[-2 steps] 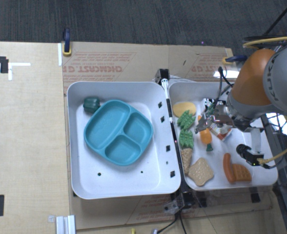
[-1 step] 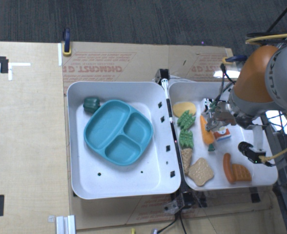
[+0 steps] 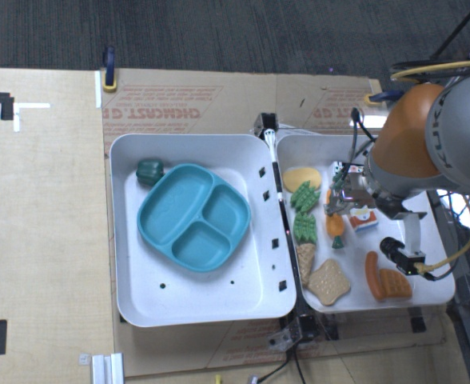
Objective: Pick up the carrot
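The carrot (image 3: 335, 227) is small and orange with a green leafy end pointing toward the front. It lies in the middle of the right bin (image 3: 435, 294). My gripper (image 3: 339, 198) hangs just behind the carrot, its tip close over the carrot's orange end. The grey wrist and the orange band cover the bin's back right part. I cannot see whether the gripper touches the carrot.
Beside the carrot lie green leafy pieces (image 3: 304, 211), a yellow piece (image 3: 301, 178), a cracker (image 3: 305, 259), a bread slice (image 3: 329, 282), a sausage (image 3: 372, 270) and a small red-and-white box (image 3: 364, 220). The left bin (image 3: 131, 294) holds a blue divided plate (image 3: 193, 216) and a green object (image 3: 149, 171).
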Controlling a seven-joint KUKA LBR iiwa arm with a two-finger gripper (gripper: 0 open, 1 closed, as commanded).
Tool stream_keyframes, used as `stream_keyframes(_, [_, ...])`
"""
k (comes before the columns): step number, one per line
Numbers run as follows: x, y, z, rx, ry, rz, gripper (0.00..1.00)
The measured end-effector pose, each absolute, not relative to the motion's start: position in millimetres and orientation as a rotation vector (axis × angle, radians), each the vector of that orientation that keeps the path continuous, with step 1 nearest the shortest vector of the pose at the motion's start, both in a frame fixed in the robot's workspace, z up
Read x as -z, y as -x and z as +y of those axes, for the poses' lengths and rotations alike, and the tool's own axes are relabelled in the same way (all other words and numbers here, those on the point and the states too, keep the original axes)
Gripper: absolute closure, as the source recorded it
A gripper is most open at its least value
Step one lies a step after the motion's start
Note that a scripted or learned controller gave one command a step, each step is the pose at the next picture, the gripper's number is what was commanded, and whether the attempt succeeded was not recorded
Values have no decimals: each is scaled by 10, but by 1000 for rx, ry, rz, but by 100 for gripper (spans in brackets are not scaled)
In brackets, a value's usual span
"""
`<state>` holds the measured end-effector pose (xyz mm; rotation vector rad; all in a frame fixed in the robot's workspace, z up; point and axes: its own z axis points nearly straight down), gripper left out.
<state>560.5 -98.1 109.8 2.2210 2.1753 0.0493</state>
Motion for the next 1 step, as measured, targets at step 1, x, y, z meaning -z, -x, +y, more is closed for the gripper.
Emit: stream_keyframes(1, [-1909, -5823, -398, 6, -2516, 1881, 100])
